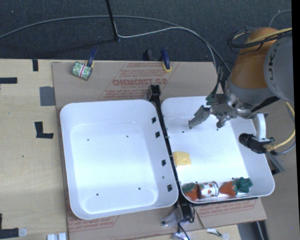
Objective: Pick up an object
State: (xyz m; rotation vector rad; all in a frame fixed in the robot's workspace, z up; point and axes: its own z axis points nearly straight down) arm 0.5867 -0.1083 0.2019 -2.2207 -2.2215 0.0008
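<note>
My claw is hanging over the upper part of the right bin, fingers spread apart with nothing between them. One grey finger pokes out toward the divider, the other points down toward the bin floor. Both bins are shallow, glossy white plastic with rounded corners, and they sit on a sheet of brown cardboard with red printing on it.

The pickable stuff is all in my bin, well apart from the claw. There's a soft-looking pale yellow lump, kind of squarish, just beside the divider. Then a row is crammed along the near wall: an orange-red rounded piece with a green top, a small red and white can on its side, another orange-red piece and a bumpy green thing, all touching or nearly so.

The left bin has a smooth floor with a few dark dots.
</note>
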